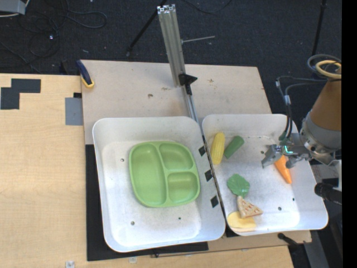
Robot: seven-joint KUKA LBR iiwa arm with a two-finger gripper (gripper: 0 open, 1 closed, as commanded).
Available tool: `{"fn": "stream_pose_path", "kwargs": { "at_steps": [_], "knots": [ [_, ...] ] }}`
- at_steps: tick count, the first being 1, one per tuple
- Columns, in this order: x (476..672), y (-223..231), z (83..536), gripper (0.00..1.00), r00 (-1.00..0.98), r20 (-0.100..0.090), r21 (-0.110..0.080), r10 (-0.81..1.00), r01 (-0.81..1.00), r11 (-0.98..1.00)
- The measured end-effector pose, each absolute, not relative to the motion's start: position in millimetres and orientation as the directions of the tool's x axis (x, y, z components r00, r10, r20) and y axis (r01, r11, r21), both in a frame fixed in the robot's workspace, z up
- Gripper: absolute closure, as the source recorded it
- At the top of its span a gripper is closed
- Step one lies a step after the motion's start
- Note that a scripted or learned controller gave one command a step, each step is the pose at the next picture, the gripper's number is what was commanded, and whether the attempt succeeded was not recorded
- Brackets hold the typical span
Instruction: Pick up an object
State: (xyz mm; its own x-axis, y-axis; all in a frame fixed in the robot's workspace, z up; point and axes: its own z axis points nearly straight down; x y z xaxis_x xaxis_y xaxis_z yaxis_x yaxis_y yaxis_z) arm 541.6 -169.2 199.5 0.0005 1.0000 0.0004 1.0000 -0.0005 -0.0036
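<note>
So the gripper (277, 156) is down inside the right bin (312, 219), over at its 3 o'clock side, sitting right on top of the orange carrot (285, 171). Honestly I can't tell from this slanted view whether the claw is spread, pressed together or actually pinching the carrot; the metal bits overlap the carrot's upper end and that's all I'd swear to. My read is it's at the grasp step, picking its target. The other candidates sit further toward 9 o'clock: a yellow corn cob (217, 147) touching a green pickle (234, 146), a green leafy piece (239, 184) mid-bin, and a sandwich wedge (248, 207) on a yellow slice (241, 222) at 7 o'clock. The left bin (111, 222) holds a green divided plate (164, 173). Next it needs a firm close on the carrot, then a straight lift.
</note>
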Motion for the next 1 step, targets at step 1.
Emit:
{"fn": "stream_pose_path", "kwargs": {
  "at_steps": [1],
  "knots": [
    [542.3, -169.3, 200.5, 0.00, 0.000, 0.000, -0.001, 1.000, 1.000, 0.000]
  ]
}}
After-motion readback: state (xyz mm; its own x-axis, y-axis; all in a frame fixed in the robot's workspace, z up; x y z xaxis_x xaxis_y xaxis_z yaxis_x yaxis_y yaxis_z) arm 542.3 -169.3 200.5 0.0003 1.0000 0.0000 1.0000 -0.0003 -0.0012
